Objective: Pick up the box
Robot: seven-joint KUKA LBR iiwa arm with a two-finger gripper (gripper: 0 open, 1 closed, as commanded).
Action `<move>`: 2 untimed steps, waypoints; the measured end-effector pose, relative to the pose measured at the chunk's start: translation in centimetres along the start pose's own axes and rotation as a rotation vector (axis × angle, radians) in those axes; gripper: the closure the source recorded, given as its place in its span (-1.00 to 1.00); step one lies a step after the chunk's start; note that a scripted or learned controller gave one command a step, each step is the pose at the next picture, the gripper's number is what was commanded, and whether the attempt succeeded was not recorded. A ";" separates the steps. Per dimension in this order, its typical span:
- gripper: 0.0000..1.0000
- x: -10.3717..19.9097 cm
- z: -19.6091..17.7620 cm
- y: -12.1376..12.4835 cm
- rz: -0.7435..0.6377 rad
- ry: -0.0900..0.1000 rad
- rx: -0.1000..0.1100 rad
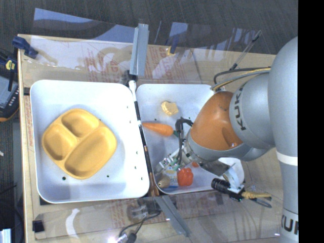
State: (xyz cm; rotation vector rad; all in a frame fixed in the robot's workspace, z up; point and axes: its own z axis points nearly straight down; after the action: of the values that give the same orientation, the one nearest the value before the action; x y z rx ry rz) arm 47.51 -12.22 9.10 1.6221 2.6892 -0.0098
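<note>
Arm reaches in from right, orange band over right bin. Pincer low at bin's front left corner, among clutter; cannot tell how it stands. Box lies there, against front wall, partly under pincer, red pepper-like item touching its right side. Carrot near divider; small yellow piece behind it. Left bin holds yellow compartment plate. Bench beneath both.
</note>
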 end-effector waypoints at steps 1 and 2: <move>1.00 0.1 -1.0 0.2 -0.007 0.002 -0.002; 1.00 5.2 -13.5 3.0 -0.233 0.003 -0.006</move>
State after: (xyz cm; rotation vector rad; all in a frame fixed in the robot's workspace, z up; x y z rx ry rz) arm 47.78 -6.15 22.60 1.2988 2.8590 0.0007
